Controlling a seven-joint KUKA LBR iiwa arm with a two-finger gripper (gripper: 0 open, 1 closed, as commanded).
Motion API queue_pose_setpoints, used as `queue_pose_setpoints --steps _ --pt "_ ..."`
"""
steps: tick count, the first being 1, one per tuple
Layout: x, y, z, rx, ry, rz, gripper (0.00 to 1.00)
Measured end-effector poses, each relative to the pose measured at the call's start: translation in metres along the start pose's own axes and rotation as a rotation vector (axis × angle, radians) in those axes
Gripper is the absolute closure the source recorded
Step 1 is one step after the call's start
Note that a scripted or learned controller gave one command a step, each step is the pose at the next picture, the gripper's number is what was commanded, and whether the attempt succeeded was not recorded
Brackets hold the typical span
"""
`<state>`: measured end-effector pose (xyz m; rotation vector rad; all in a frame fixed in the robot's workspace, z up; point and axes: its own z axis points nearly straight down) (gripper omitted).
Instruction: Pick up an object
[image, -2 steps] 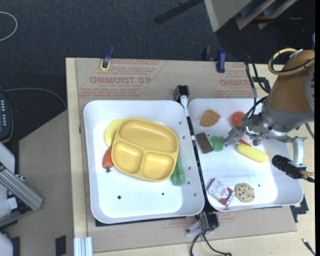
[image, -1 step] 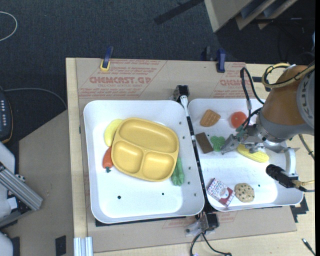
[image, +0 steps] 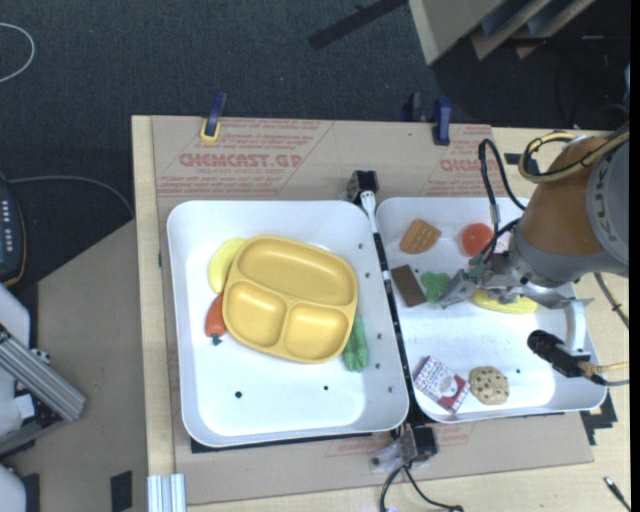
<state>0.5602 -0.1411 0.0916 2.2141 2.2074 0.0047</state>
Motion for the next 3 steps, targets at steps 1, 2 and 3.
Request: queue_pose_setpoints --steps 1,2,3 --pt "0.001 0.0 -0.009 0.0 0.002 0.0 1.0" --pt "-0.002 0.002 -0.052 0.007 0.006 -0.003 1.0" --pt "-0.001 0.001 -0.116 0.005 0.006 -0.004 1.0"
